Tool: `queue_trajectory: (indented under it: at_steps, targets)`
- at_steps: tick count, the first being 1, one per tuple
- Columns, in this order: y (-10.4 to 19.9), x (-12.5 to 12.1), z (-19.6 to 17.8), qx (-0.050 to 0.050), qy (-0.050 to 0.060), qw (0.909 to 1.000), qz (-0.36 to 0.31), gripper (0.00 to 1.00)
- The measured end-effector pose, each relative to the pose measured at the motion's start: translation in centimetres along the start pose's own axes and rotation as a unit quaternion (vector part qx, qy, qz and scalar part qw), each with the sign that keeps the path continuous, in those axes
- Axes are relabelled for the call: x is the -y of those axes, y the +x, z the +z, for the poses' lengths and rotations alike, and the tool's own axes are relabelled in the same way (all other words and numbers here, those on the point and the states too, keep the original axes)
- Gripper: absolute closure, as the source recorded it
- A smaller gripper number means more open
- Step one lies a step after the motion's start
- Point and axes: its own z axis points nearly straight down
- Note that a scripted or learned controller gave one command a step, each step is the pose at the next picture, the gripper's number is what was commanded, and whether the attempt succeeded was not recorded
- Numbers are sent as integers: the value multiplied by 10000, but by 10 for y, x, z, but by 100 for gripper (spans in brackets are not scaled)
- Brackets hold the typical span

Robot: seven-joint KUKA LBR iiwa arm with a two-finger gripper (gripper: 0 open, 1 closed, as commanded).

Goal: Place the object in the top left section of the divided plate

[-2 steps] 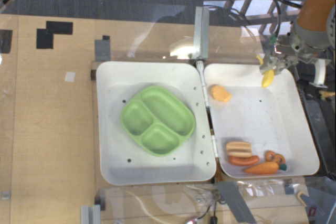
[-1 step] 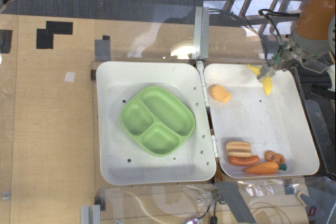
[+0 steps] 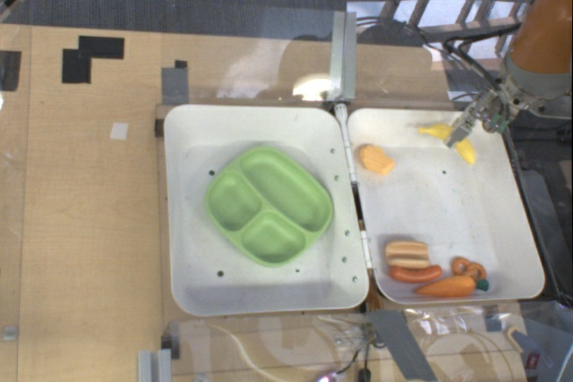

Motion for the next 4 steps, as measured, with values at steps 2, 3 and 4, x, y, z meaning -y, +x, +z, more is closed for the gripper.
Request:
queue_trajectory:
  at_steps: [2,3,4]
  targets:
    - [2,2,14,8,-2,9988,-487,100]
    - [8,6,-14,5,-3,9775,-2107,100]
    - [8,6,-19,0,-9,9031,-4295,100]
